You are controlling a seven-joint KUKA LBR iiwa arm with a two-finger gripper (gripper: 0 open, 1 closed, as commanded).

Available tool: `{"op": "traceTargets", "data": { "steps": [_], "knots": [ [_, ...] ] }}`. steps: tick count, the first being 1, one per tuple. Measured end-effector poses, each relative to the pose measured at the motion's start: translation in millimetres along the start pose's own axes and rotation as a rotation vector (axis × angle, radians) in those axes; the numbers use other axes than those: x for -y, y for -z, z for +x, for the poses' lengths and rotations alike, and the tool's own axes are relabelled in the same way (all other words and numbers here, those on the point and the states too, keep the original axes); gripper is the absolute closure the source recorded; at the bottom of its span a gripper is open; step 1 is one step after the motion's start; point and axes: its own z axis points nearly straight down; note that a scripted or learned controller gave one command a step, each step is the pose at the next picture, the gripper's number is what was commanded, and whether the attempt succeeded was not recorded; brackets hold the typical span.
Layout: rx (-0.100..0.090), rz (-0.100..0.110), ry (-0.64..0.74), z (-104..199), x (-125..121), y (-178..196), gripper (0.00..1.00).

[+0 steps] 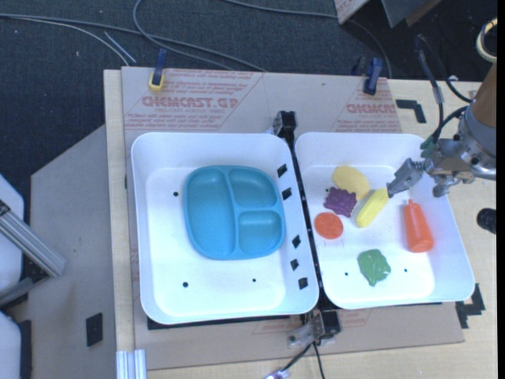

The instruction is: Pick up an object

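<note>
**Desk:** What runs left to right?

**Photographer:** A blue divided plate [234, 212] alone in the left bin [150, 235]. In the right bin [450, 283]: an orange disc [329, 226], a purple piece [342, 201], a yellow lump [350, 180], a yellow corn-like piece [372, 208], a green piece [374, 265], an orange carrot-like piece [417, 227].

**Desk:** And the gripper [420, 178]?

**Photographer:** Poised above the corn's upper right, apparently spread apart and empty, though the angle blurs it.

**Desk:** Best approach?

**Photographer:** Probably straddle the corn across its narrow width; the purple piece crowds its left. The carrot sits apart with free floor around, away from the walls.
</note>
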Motion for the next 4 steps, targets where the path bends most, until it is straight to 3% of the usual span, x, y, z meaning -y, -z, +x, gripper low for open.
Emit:
{"op": "traceTargets", "data": {
  "steps": [1,2,4],
  "knots": [
    [0.002,-0.012,0.003,0,-2,6,0.0],
    [0.001,-0.007,0.003,6,-4,-38,0.0],
    [0.0,-0.005,0.003,1,-3,-160,0.0]
  ]
}}
